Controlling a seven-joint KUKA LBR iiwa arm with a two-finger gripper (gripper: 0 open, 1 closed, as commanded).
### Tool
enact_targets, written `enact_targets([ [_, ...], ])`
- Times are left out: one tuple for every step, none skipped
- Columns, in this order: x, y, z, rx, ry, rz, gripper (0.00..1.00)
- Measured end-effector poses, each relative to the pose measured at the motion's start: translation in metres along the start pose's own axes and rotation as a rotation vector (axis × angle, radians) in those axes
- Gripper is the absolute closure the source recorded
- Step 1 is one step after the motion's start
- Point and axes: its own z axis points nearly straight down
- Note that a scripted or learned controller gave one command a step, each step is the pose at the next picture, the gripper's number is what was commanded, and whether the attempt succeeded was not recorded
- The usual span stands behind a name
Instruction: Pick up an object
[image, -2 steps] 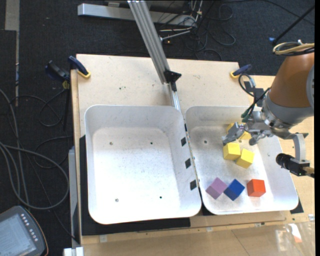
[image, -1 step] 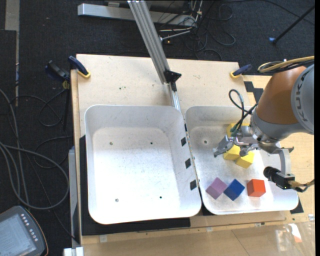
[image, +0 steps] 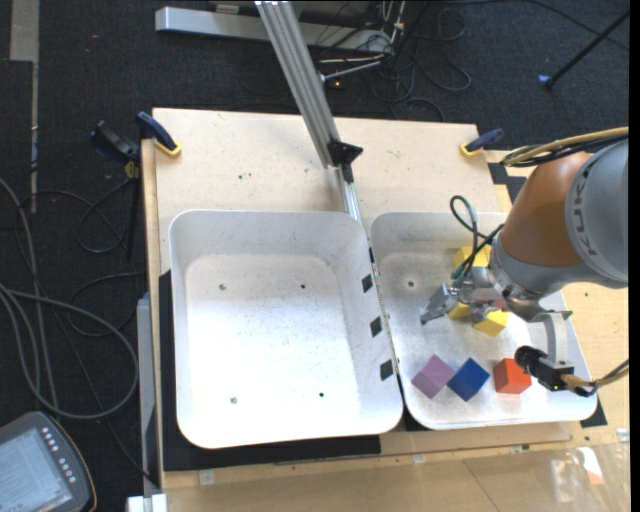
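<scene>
the grey arm with its orange band (image: 560, 225) reaches over the right shallow white bin (image: 400, 262). its two-finger gripper (image: 447, 303) sits low among yellow blocks (image: 490, 322); whether it is spread or pinching, i cannot tell. near the bin's front edge lie a purple cube (image: 433, 376), a blue cube (image: 468, 379) and an orange-red cube (image: 511, 376) in a row running left to right. the blocks are squarish, with no clear long axis.

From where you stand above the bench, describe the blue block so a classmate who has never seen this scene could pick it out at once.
Find the right-hand white bin, the one the grey and orange arm reaches into. Along its near edge three blocks lie in a row. The blue block is the middle one, with a purple block on one side and an orange-red block on the other.
</scene>
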Motion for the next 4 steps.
enact_targets([
  [0.0,0.0,-0.011,-0.001,0.0,-0.001,1.0],
  [-0.008,0.005,-0.071,-0.008,-0.002,-0.003,1.0],
  [-0.008,0.006,-0.096,-0.005,-0.001,-0.003,1.0],
  [0.051,-0.003,-0.107,-0.001,0.003,-0.01,1.0],
])
